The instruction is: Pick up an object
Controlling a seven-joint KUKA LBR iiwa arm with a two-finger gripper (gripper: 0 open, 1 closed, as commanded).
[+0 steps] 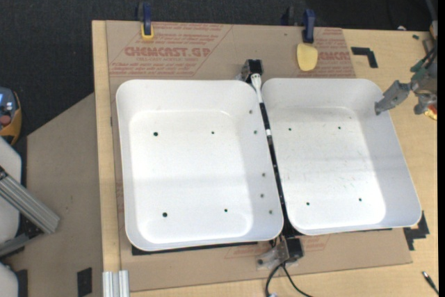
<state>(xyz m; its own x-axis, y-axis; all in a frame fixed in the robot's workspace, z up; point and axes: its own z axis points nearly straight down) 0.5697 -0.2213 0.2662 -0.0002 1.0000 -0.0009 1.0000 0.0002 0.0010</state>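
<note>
The grey hand (382,106) sits at the right side of the scene, low over the far right corner of the right bin (327,85), with its tip just above that bin's rim; whether it is set wide or narrow cannot be told, and nothing shows in its grasp. Left of the hand and a little farther back, a small pale yellow piece (306,56) lies on the brown worktop (208,52), just past the right bin's far rim and apart from it. A blue clamp (307,23) stands directly behind the piece at the worktop's far edge; whether the 2 are joined cannot be told. Farther left of the hand, a black clip (252,69) sits at the far end of the seam where the 2 bins touch. The left bin (131,149) lies beyond that seam, well apart from the hand, and a second blue clamp (145,16) grips the worktop's far edge behind it.
</note>
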